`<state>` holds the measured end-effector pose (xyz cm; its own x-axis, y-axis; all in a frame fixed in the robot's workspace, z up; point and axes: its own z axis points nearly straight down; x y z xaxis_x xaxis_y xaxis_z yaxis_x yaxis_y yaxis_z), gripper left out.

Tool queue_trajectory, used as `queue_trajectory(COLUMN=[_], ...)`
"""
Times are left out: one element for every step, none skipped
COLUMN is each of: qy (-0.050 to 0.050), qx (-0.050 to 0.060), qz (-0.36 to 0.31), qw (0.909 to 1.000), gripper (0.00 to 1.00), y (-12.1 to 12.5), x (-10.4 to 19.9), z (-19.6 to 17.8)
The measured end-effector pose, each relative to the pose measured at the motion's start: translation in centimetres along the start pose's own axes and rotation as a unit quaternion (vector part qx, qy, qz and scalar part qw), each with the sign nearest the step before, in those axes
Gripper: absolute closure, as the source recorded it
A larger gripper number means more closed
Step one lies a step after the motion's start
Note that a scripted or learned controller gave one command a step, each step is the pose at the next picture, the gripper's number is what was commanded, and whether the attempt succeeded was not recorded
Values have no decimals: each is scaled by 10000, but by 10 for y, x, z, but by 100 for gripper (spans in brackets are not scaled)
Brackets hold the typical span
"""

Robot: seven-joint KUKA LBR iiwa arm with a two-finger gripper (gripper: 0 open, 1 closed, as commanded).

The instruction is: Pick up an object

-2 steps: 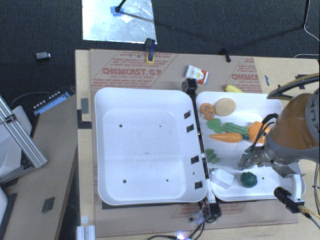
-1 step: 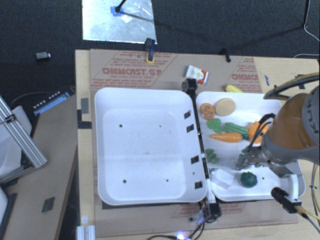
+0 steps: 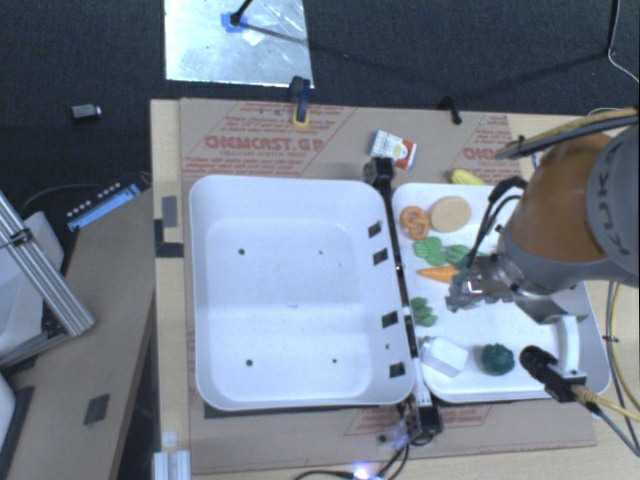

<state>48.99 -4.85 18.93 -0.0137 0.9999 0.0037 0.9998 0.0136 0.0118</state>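
Figure: your arm (image 3: 570, 208) reaches from the right over the right bin (image 3: 590, 363), while the left bin (image 3: 290, 288) lies beside it on the desk (image 3: 170, 368); the hand (image 3: 468, 290) hangs low among the clustered items, and you cannot tell whether it is wide, narrow, or holding anything. Candidate objects crowd it: an orange carrot (image 3: 436, 274) and green leafy piece (image 3: 462, 255) just beside it, a tan disc (image 3: 451, 213) farther back, a white block (image 3: 446, 356) and dark green ball (image 3: 496, 359) nearer the front. Expect risk from this crowding: a closing hand may nudge neighbours, catch two pieces, or slip off the carrot's taper.

Even overhead light, soft focus, mild foil (image 3: 238, 26) glare.
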Motion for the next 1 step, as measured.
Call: queue_trajectory(qy=[-5], qx=[40], qz=[25], qw=[10000], gripper=[100], y=[25], x=[58], z=[-29])
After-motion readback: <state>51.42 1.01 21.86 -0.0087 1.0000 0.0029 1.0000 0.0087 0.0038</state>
